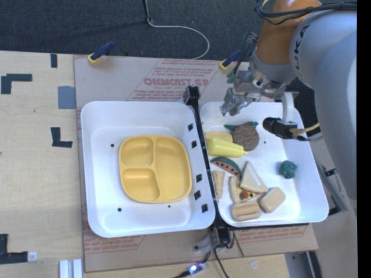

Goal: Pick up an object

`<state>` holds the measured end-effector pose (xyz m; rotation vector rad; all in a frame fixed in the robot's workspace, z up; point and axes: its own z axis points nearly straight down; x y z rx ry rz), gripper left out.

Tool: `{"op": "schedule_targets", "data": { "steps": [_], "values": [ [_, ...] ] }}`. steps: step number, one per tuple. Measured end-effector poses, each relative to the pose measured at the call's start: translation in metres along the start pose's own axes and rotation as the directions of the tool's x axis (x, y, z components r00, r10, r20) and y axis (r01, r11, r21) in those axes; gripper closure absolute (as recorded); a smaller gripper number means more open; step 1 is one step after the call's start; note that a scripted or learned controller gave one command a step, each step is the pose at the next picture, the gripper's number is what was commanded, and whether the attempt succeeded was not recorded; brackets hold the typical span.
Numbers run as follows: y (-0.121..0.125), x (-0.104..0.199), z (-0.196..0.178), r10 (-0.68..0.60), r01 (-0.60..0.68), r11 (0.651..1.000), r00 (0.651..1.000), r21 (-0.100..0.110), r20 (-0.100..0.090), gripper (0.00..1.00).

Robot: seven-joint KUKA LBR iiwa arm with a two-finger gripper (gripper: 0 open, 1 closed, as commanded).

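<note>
Bread pieces (pixel 255 204) lie nearest; gripper (pixel 233 104), finger state indiscernible, hovers over right bin (pixel 307 178), just above yellow corn (pixel 223 146) and what appears a brown patty (pixel 246 136).

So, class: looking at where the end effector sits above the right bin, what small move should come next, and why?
Probably a short descent. The end effector hangs at the right bin's far edge, above the toy food and holding nothing. The brown round piece and yellow corn lie just nearer the camera, so lowering toward them seems sensible.
</note>
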<state>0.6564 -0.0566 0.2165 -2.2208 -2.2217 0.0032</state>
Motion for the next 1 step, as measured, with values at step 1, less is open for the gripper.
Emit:
{"op": "schedule_targets", "data": {
  "steps": [1],
  "values": [
    [0.0012,0.0015,0.0008,0.0,0.0,1.0,1.0,-0.001,0.0,1.0]
  ]
}}
